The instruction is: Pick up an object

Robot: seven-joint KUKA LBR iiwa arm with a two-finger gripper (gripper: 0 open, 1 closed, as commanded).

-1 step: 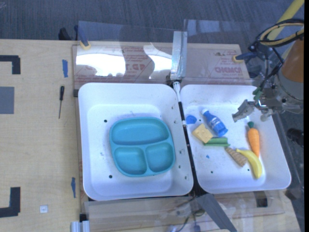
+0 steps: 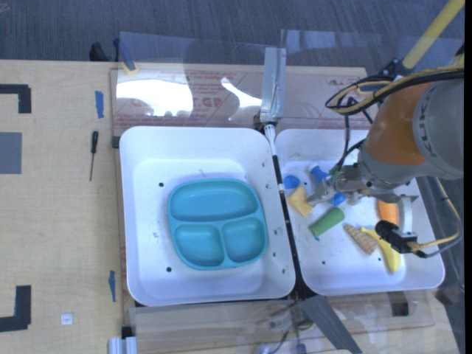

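The grey arm (image 2: pixel 424 139) reached in from the right over the right bin (image 2: pixel 431 275), its gripper (image 2: pixel 328 186) low at the bin's left side; whether it was spread or pinching could not be told. The left bin (image 2: pixel 136 198) held a teal divided tray (image 2: pixel 216 222). In the right bin lay a green cylinder (image 2: pixel 327 222), a yellow banana (image 2: pixel 389 254), an orange piece (image 2: pixel 388 212) and a yellow wedge (image 2: pixel 300 201) near the gripper.

2 white bins (image 2: pixel 136 198) (image 2: pixel 428 271), 1 teal tray (image 2: pixel 216 221), 1 green cyl. (image 2: pixel 327 222), 1 banana (image 2: pixel 389 255).
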